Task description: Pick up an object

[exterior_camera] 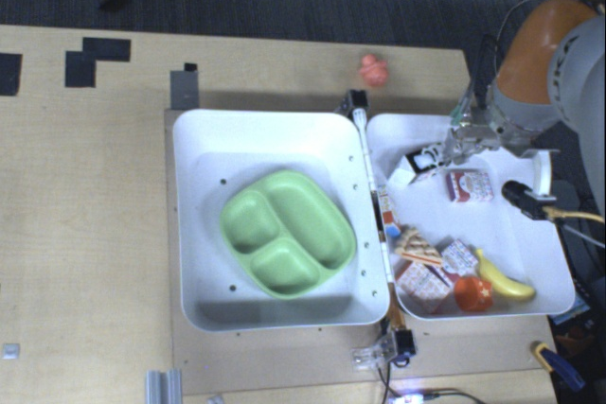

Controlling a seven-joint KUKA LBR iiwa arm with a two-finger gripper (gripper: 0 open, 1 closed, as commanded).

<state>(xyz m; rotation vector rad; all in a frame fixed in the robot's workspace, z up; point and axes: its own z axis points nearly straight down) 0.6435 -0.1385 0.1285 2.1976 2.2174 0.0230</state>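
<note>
A: Leftward on the tabletop, left bin carrying a green divided plate, lying flat. Rigid, broad, nothing to nip but its rim.

B: Noted. Across the divider, right bin?

A: Near front corner, small clutter: stick-like snacks, crinkled packets, a red tomato-like ball, a yellow banana just beside it. Further back, a small red-and-white packet, lying apart from the rest.

B: Likeliest target?

A: Probably that lone packet. Light, thin, likely slippery wrap; best taken across its short sides, flat-on. Banana a second choice: firm, curved, best gripped mid-body.

B: Arm?

A: Reaching in from the right, orange band high, wrist angled down over the bin's back edge. Pincer low near a black-and-white item, just behind the packet. Fingers too blurred to read; cannot tell wide or narrow, nothing seen between them.
</note>
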